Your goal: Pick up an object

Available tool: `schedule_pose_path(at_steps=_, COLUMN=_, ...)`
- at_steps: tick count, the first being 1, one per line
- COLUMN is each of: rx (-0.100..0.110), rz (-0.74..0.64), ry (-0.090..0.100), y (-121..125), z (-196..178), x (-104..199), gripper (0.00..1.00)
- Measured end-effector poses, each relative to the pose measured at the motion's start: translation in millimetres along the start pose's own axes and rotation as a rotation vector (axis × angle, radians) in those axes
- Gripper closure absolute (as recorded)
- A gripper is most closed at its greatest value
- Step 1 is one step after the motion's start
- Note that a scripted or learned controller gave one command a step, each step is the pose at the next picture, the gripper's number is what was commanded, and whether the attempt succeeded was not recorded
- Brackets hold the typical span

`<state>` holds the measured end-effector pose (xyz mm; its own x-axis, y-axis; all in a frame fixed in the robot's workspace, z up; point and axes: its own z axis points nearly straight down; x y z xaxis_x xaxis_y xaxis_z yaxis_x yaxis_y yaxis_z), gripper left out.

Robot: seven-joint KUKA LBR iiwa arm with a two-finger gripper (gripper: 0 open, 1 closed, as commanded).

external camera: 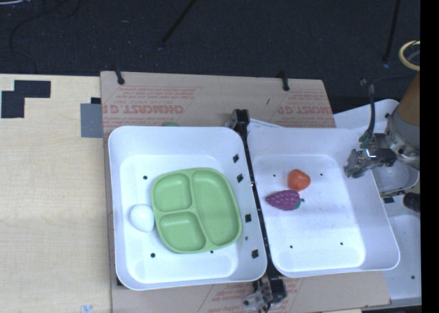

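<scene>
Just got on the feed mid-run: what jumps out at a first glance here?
The green divided plate fills much of the left bin, with a white egg touching its left edge. In the right bin, an orange-red fruit sits just above a purple grape bunch. The gripper hovers at that bin's right rim.

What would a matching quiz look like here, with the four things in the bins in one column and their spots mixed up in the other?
Things:
1. green divided plate
2. white egg
3. orange-red fruit
4. purple grape bunch

Places:
A. right bin, just below and left of the orange-red piece
B. left bin, filling its middle
C. right bin, upper middle
D. left bin, against the plate's left edge

Pairs: 1-B, 2-D, 3-C, 4-A
</scene>
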<state>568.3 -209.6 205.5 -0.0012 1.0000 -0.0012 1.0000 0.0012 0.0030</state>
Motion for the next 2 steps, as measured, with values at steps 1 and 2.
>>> schedule_pose_path(at_steps=1, rx=0.001, rz=-0.001, ry=0.0, y=1, z=-43, x=-1, gripper=1.0)
schedule_pose_path(at_steps=2, rx=0.006, rz=-0.004, ry=0.004, y=13, z=-32, x=58, gripper=1.0)
